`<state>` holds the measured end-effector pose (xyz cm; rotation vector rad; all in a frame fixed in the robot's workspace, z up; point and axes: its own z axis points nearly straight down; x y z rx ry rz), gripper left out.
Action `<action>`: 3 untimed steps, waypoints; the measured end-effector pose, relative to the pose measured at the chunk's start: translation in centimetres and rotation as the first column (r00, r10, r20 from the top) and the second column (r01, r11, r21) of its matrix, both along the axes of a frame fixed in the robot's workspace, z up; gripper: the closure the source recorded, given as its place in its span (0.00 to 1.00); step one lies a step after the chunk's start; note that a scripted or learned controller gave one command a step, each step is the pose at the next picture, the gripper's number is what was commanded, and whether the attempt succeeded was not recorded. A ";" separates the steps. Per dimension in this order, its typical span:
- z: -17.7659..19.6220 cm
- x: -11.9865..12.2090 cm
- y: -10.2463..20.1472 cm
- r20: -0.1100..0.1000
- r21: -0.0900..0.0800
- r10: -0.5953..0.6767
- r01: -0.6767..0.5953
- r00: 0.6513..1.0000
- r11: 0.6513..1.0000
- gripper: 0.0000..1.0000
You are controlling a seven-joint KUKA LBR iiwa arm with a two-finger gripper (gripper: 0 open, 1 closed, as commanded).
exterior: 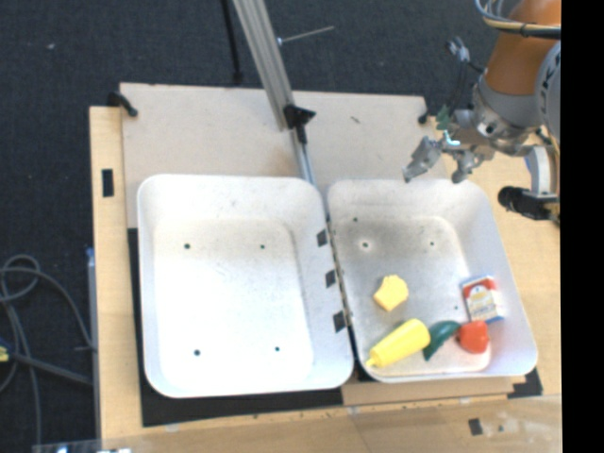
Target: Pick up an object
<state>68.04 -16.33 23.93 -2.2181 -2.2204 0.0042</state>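
Observation:
The right bin (415, 206) holds a small yellow block (391, 293), a yellow corn cob with a green end (400, 342), a red toy (474, 337) and a white and red carton (481, 299). My gripper (438, 162) hangs over the bin's back rim, well above and behind these objects. Its two fingers are spread apart with nothing between them.
The left bin (170, 206) lies beside the right one. A slanted aluminium bar (269, 55) rises from a clamp behind the bins. The arm with its orange band (522, 50) comes in at the upper right. Cables lie on the floor at the left.

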 end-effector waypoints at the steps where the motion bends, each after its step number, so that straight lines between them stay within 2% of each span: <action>1: 0.4 0.1 0.0 0.005 -0.003 0.003 -0.003 1.000 1.000 0.00; 3: -11.5 -1.3 -0.5 -0.001 -0.002 -0.003 0.003 1.000 1.000 0.00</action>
